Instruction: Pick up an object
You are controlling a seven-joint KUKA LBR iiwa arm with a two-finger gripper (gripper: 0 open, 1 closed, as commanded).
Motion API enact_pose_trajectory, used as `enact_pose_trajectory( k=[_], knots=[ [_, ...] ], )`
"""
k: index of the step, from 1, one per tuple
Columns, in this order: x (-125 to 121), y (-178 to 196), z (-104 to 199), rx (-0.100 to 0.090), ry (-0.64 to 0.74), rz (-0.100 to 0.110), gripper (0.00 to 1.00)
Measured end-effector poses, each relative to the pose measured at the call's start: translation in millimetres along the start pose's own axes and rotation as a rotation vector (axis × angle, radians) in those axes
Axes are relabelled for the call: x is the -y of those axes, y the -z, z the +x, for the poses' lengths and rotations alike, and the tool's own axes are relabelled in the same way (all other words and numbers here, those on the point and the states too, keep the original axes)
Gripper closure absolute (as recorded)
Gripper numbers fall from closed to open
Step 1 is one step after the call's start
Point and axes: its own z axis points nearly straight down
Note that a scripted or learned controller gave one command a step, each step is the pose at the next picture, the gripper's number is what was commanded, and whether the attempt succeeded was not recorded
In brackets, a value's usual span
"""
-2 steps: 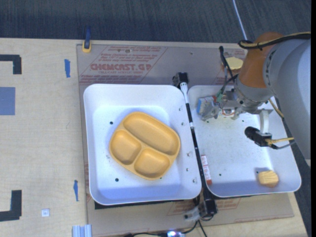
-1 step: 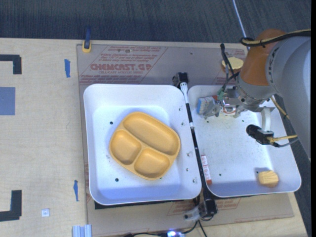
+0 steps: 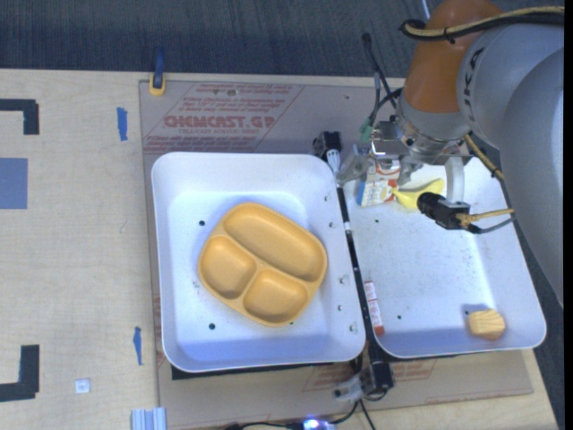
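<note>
Yellow and partly tucked under the wrist, the small piece (image 3: 414,197) is lying in the right bin (image 3: 430,276), in the corner toward the top of the view and next to the left bin (image 3: 172,267). Just beside it a printed packet (image 3: 377,190) is showing red, blue and orange marks, too small to read. The pincer (image 3: 392,168) is hanging directly over these two, at the end of the grey arm (image 3: 524,70) with its orange band (image 3: 445,38). The wrist is covering its tips, so I cannot tell whether it is open or closed, or whether it is gripping anything.

Well apart from them, a tan block (image 3: 486,322) is sitting in the near right corner of the same bin. Along the seam between the bins a narrow red-and-white label (image 3: 370,305) is lying lengthwise, its print too fine to make out.

The left bin is carrying an orange-yellow divided tray (image 3: 261,262) with three rounded sections, lying at a slant near its middle.

Under both bins a brown sheet (image 3: 224,106) is showing red lettering that reads "CHEMCAST GP", with smaller red lines above it that are illegible. The pale wooden worktop (image 3: 72,267) is bearing short blue tape strips (image 3: 123,124) and black corner marks (image 3: 24,115) at its left side.
</note>
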Motion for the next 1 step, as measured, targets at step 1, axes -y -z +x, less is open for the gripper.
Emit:
enact_pose_trajectory(
  k=[1],
  knots=[
    [-21.5,14.9,101.1,0.000,0.000,0.000,1.00]
  ],
)
